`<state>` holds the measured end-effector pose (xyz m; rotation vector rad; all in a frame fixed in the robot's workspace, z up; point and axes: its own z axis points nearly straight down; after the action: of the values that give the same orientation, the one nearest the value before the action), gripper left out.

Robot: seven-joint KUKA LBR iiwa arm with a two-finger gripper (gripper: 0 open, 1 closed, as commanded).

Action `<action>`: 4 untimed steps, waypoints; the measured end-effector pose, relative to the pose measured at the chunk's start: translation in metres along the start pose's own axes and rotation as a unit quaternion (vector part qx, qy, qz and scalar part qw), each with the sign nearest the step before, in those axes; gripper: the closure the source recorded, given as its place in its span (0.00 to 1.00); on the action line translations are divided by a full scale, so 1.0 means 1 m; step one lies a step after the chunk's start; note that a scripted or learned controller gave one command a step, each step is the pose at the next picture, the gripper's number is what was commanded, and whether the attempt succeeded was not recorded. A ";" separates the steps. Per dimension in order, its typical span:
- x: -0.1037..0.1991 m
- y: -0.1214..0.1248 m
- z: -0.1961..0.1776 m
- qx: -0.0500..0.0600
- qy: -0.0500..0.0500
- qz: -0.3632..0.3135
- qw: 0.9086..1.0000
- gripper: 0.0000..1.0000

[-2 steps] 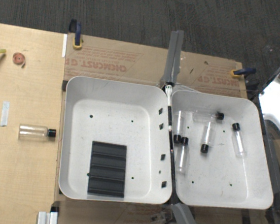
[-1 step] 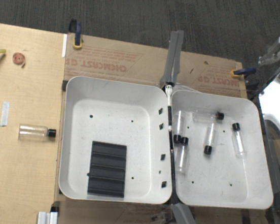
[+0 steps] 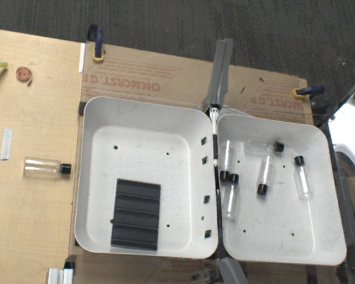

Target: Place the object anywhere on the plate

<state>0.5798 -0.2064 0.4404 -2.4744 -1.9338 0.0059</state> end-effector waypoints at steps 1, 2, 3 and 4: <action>0.065 0.065 0.000 0.000 0.000 0.125 0.992 0.00; 0.011 0.079 0.000 0.000 0.000 0.172 0.985 0.00; 0.058 0.059 0.001 0.002 0.000 0.361 0.933 0.00; 0.003 0.047 0.001 0.001 0.000 0.426 0.905 0.00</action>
<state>0.6264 -0.2147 0.4393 -3.0621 -0.6947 0.0092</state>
